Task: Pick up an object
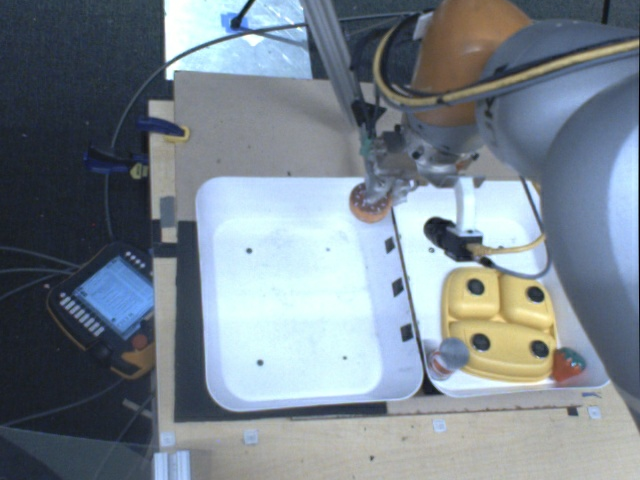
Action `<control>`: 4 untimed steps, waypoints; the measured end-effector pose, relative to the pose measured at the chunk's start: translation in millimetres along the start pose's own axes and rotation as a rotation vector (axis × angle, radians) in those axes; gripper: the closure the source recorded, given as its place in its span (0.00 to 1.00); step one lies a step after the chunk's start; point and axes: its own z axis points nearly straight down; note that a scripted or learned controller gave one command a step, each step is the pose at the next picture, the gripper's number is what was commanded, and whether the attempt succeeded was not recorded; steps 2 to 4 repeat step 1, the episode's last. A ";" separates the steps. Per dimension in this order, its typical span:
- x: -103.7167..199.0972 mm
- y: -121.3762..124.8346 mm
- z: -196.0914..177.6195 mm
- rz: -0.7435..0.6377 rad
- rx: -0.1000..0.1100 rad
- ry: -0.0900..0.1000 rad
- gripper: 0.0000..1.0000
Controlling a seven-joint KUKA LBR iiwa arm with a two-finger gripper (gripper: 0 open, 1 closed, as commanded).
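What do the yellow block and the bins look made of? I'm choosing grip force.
Yellow block: likely hard molded plastic, glossy, with rounded lobes and dark round holes. Left bin and right bin: probably thin formed plastic, smooth white, with rounded corners and raised rims.

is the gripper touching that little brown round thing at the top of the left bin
Touching, as far as the camera view shows: the gripper comes down right onto the brown round thing at the left bin's top right corner, no gap visible.
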 end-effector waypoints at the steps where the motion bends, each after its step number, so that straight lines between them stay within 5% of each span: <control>1: 51.0 -5.1 -9.6 0.000 -0.001 0.000 1.00; 4: 51.0 -5.1 -9.6 0.000 -0.001 0.000 1.00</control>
